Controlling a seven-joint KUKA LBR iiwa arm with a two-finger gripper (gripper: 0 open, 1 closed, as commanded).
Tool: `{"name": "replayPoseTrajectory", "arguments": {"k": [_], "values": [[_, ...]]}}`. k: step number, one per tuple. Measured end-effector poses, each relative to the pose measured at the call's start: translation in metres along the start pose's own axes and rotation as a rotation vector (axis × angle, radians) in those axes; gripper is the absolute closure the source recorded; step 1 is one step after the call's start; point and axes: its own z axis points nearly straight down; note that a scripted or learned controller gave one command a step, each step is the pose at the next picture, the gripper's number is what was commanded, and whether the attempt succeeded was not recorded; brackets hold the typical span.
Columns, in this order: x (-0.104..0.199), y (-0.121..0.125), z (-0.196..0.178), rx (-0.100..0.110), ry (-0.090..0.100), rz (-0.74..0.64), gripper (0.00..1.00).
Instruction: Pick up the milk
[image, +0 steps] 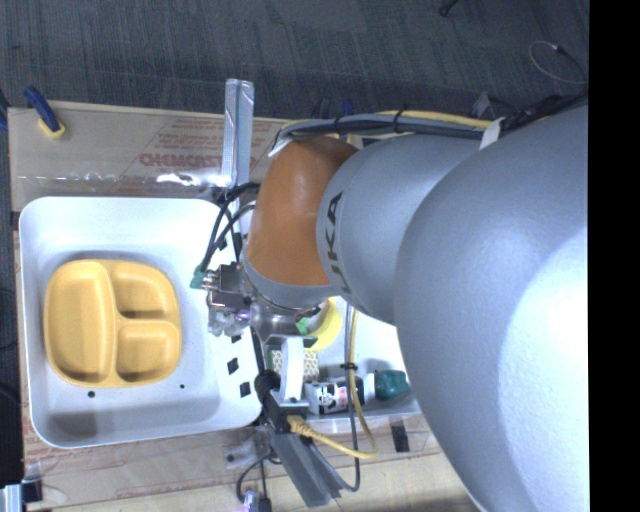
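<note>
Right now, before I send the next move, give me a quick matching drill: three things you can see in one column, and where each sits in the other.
Things:
1. yellow divided tray
2. small bottle with green cap
3. orange band of the arm

Places:
A. lying on its side in the right bin, close beside the hand
B. above the divide between the two bins
C. flat in the left bin

Pairs: 1-C, 2-A, 3-B
</note>
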Motion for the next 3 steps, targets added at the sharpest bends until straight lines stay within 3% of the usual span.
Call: {"name": "replayPoseTrajectory", "arguments": {"k": [1, 2, 3], "values": [[-0.032, 0.006, 0.003, 0.003, -0.001, 0.023, 1.0], [0.022, -0.004, 0.014, 0.005, -0.001, -0.094, 1.0], [0.092, -0.017, 0.05, 0.005, -0.003, -0.121, 1.0]]}}
